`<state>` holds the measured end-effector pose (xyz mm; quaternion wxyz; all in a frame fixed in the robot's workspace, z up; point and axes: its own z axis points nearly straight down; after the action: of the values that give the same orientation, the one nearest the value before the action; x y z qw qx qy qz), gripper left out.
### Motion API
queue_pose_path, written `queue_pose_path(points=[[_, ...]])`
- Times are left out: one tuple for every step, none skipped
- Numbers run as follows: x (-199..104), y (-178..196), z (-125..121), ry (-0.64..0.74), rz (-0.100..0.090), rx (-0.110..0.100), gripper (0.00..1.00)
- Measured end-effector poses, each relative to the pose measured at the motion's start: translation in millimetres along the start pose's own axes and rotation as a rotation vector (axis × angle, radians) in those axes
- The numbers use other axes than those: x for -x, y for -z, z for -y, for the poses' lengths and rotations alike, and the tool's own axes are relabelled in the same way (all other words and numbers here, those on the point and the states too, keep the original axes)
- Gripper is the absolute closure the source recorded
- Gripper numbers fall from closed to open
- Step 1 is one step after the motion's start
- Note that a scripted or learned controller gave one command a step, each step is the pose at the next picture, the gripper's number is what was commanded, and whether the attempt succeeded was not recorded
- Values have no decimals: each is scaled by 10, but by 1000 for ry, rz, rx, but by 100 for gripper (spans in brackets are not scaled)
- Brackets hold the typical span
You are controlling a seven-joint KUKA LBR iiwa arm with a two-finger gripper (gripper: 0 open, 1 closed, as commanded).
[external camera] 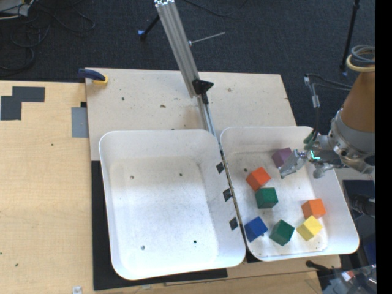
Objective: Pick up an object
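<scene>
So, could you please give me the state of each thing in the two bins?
Purple block: resting, by the end effector.
Orange blocks: resting, apart.
Green blocks: resting.
Blue block: resting, tilted.
Yellow block: resting.
Left bin: upright.

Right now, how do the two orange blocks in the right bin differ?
The upper orange block lies mid-bin, just above a green block; the lower orange block lies toward the right wall, just above the yellow block. The upper one is nearer the gripper and the purple block. Both look like similar small cubes.
</scene>
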<state>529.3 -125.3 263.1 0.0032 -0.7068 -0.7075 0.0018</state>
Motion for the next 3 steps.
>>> queue_pose_path(points=[[15, 17, -4, -4, 1, 4, 0], [-68, -463, 32, -3, 0, -1, 0], [-140, -962, 112, -2, 0, -2, 0]])
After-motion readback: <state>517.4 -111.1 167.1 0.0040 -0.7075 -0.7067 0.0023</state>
